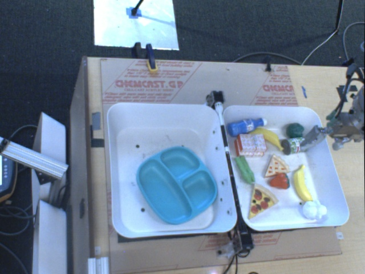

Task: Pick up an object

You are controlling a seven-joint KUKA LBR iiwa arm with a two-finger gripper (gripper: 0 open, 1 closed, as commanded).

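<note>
Arm: it reaches in from the right edge, its grey wrist parts over the upper right rim of the right bin [333,178].
Gripper [300,146]: low in the right bin's upper right part, angled down and to the left; whether it is released or clenched cannot be told from this view.
At the gripper tip: a small bottle with a green end [290,146] lies touching or just under it; a grasp cannot be confirmed.
Dark green round piece [295,130]: just above that bottle, near the bin's far wall.
Blue bottle [246,125]: on its side in the upper left of the right bin.
Red and white box [251,145]: just below the blue bottle, with a banana [269,136] beside it to the right.
Green vegetable [245,168]: along the left wall.
Pizza slices: one [276,165] mid-bin, another [260,200] near the front.
Red piece [279,181]: between the two slices.
Second banana [301,184]: right of centre, upright in the view, a white object [313,210] just below it.
Left bin [122,153]: holds a blue divided plate [177,184].
</note>
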